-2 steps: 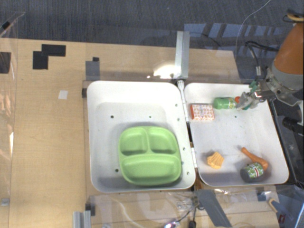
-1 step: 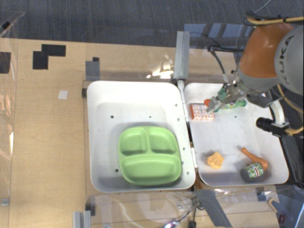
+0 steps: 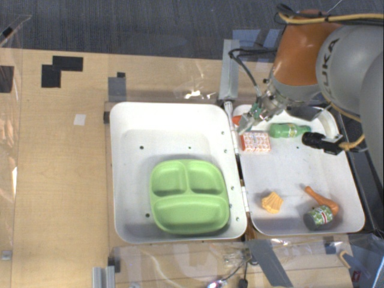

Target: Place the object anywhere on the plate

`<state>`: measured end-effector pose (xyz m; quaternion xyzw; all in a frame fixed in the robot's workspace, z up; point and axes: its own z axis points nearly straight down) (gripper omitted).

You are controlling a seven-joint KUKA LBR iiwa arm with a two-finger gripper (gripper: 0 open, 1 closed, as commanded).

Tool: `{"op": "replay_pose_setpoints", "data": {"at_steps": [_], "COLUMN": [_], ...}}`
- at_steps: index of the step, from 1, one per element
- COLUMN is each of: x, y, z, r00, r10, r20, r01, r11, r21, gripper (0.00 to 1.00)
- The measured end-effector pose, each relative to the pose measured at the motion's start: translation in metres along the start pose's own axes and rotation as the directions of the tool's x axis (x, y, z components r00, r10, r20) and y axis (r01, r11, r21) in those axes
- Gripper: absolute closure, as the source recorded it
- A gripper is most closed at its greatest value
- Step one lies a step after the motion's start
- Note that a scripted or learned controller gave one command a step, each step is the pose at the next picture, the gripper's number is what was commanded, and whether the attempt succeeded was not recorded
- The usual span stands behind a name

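— What did the gripper have hold of?

— Nothing that could be made out. It hung low over the far left corner of the right bin, its tip just above a red-and-white patterned box. Whether it touched the box could not be told, nor how wide it stood open, since its tip was small and blurred against the white floor.

— And the arm?

— It came in from the right, its grey body bulking over the bin's far right corner. The orange band sat above the wrist, and the wrist slanted down and to the left towards that corner.

— Where was the thing to be placed?

— The box lay flat in the right bin, close to the wall it shared with the left bin. A small red thing sat just beside it against that wall, and a green bottle lay on its side just to the right of the gripper.

— The rest?

— A yellow-orange lump sat near the front of the right bin. A rattle with an orange handle lay near the front right corner, well apart from the box.

— And the plate?

— It was green and divided into compartments, and it rested in the near half of the left bin.
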<state>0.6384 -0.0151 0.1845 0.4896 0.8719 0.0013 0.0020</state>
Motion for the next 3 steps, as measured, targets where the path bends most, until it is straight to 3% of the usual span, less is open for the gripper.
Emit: {"op": "replay_pose_setpoints", "data": {"at_steps": [1, 2, 3], "x": [0.095, 0.166, 0.166], "y": [0.008, -0.021, -0.020], "z": [0.000, 0.078, 0.076], "r00": [0.985, 0.918, 0.918], "r10": [-0.171, -0.396, -0.396], "r20": [-0.001, -0.001, 0.002], "r01": [0.171, 0.396, 0.396], "r11": [0.985, 0.918, 0.918], "r21": [0.000, -0.001, -0.006], "gripper": [1.00, 1.00, 0.00]}}
